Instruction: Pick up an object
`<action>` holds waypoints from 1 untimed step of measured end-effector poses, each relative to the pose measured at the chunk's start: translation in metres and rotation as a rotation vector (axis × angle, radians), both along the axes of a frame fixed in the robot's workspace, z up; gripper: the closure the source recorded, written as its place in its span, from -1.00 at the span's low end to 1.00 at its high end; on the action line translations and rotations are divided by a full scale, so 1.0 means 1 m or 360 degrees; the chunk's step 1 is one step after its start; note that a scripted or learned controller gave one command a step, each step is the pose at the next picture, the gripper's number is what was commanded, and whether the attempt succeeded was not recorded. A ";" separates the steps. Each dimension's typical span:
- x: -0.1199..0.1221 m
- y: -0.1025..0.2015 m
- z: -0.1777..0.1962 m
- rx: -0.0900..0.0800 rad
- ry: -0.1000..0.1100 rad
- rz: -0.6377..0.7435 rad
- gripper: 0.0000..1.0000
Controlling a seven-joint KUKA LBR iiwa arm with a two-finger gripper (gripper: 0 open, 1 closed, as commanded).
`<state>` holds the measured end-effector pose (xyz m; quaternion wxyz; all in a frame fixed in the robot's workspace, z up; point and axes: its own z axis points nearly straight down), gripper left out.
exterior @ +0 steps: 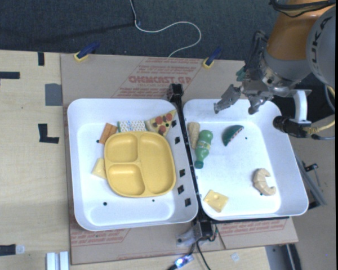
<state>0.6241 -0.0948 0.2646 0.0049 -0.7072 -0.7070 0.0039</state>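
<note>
White, smooth plastic forms the two shallow bins, the left bin (81, 167) and the right bin (287, 184), which sit side by side on a brown cardboard sheet over the pale wood bench (22, 167). The tool (237, 106) hangs above the far edge of the right bin, its two dark metal fingers (224, 103) spread apart and holding nothing, under the grey arm (304, 32) with its glossy orange band.

In the right bin lie five small toy-food pieces. A green bottle-shaped piece (203, 147) lies near the bin's left wall, touching a tan, cone-like piece (192, 133) just beside it. A dark green wedge with a curved back (232, 134) sits near the middle of the far side, closest to the tool. A beige, curled, lumpy piece (263, 182) rests toward the right wall, well apart from the others. A flat yellow cheese-like block (216, 200) lies at the near edge.

In the left bin a matte yellow divided plate (139, 163) with rounded corners and three compartments covers most of the floor. An orange stick (107, 133), a speckled strip (132, 126) and a pizza-like slice (161, 121) peek out along its far rim, and a pale yellow wedge (98, 168) at its left.
</note>
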 end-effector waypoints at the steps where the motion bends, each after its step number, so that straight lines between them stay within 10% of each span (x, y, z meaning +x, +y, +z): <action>1: 0.002 0.000 0.006 -0.0002 -0.0019 0.0004 -1.00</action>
